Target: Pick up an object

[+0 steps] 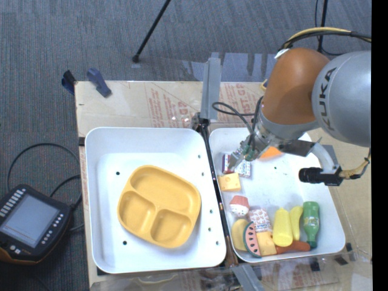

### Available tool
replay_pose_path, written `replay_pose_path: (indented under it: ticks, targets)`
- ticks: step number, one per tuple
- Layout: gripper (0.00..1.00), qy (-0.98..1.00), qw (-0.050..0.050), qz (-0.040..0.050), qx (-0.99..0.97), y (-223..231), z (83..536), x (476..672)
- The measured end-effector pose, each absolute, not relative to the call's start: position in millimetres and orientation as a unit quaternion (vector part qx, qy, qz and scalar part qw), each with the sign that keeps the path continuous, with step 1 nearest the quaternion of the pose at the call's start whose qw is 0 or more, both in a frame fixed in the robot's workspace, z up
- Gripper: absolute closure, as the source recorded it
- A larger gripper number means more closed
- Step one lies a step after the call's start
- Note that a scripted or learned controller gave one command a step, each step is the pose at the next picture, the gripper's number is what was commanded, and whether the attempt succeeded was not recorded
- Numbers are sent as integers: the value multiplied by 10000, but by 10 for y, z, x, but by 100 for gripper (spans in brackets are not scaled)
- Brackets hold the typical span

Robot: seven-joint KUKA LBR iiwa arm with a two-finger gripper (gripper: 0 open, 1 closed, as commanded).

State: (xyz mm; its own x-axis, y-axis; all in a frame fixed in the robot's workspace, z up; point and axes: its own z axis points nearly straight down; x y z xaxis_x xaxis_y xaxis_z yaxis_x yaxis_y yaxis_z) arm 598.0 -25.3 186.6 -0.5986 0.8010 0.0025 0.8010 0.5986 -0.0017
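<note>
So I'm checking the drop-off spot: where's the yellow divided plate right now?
The yellow divided plate lies in the left bin, near its middle, across the divider from the toy food in the right bin.

The arm (339, 96) is a thick, rounded body in smooth silver-grey, with the maker's name KUKA printed in dark capital letters along its casing. Toward ten o'clock of that lettering sits a broad, glossy orange band (291, 90), domed like a ball and catching a pale highlight. Below the band a grey wrist section narrows toward the end effector (247, 152), a small cluster of grey and dark metal parts. Thin black cables (233, 111) loop out at the wrist's nine o'clock side, and a yellow and black cable (318, 34) arcs over the band's twelve o'clock edge.
</note>
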Motion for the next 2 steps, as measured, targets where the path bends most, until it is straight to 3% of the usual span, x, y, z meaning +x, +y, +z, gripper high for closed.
replay_pose_path:
  ticks: [1,2]
  targets:
    - [100,-9674,-40,-8,-2533,-878,2963,6455]
    - [100,-9973,-71,-6,-724,-831,4086,6249]
